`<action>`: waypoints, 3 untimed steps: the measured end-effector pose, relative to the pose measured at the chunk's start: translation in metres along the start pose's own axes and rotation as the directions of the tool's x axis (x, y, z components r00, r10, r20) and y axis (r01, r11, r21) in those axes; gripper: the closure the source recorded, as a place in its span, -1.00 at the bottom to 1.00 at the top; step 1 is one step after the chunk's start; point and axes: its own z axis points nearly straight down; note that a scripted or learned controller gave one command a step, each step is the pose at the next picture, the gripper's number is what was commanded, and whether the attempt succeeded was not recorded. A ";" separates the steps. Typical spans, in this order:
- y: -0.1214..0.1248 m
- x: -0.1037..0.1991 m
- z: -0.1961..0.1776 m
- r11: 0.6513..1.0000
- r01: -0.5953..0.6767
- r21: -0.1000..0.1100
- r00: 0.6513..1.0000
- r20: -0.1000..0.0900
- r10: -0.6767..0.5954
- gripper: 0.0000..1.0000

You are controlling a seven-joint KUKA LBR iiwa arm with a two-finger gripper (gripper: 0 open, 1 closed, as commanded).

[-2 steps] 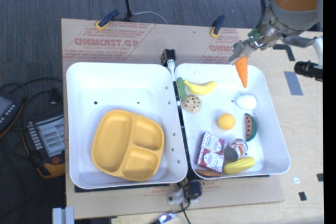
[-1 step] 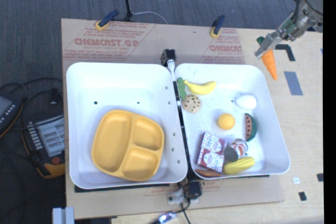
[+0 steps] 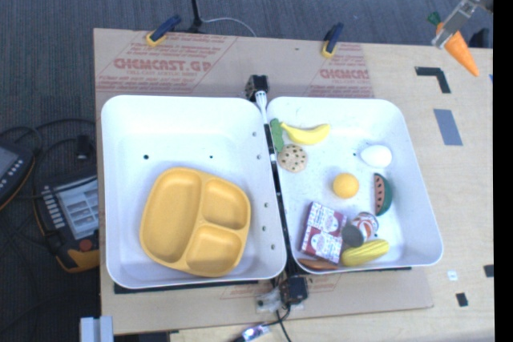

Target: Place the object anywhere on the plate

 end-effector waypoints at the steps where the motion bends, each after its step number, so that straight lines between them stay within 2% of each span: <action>1: -0.049 0.051 0.106 0.997 0.076 0.005 0.997 -0.019 -0.076 1.00; 2: -0.046 0.049 0.091 0.997 0.077 -0.001 0.997 -0.003 -0.077 1.00; 3: -0.044 0.048 0.081 0.997 0.078 -0.004 0.997 0.004 -0.078 1.00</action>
